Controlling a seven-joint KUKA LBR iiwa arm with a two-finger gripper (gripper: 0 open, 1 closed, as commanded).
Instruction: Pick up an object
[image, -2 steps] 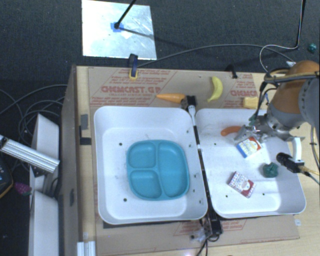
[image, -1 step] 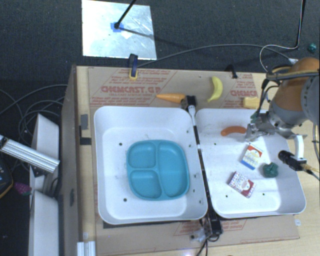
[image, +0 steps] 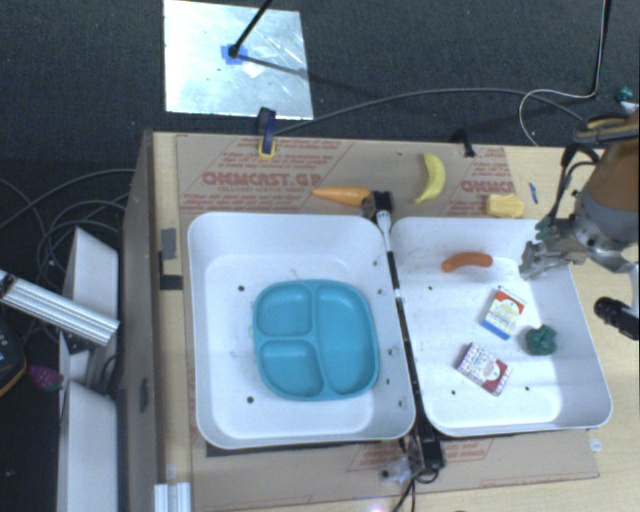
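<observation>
Nearest the camera, a red-and-white packet (image: 484, 368) is lying at about six o'clock in the right bin (image: 578, 412), with a dark green lump (image: 541, 340) at four o'clock, a blue-and-white card packet (image: 503, 313) near the middle and an orange sausage (image: 467, 262) up at eleven o'clock. The pincer (image: 543, 256) is hovering over that bin's two o'clock edge, carrying nothing, though whether it is released or clenched I cannot tell, so the approach step appears to be under way. Next it is likely needing to swing toward seven o'clock, settle on one object such as the card packet, and descend squarely over it.
</observation>
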